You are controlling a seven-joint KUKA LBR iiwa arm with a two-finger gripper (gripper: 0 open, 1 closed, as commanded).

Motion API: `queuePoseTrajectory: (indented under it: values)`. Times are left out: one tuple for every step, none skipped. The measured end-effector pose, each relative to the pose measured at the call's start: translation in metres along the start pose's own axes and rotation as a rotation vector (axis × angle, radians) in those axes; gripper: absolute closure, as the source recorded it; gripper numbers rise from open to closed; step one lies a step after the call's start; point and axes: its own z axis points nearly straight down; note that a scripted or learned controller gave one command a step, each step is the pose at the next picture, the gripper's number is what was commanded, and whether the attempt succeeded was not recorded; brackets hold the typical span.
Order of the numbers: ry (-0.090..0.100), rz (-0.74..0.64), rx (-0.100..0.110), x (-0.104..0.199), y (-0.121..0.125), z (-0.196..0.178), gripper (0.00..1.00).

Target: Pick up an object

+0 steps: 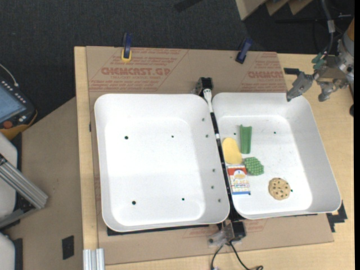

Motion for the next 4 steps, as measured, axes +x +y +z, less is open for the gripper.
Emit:
queuePoseTrajectory:
  values:
    - [0.003,-0.005,0.006,0.045,0.04,0.125,0.0]
    - [0.004,0.001,0.01,0.086,-0.037,0.19,0.0]
    - [0.0,0.009,0.004,0.0,-0.098,0.154,0.0]
    - [-0.009,0.001,-0.017,-0.03,-0.092,-0.034,0.0]
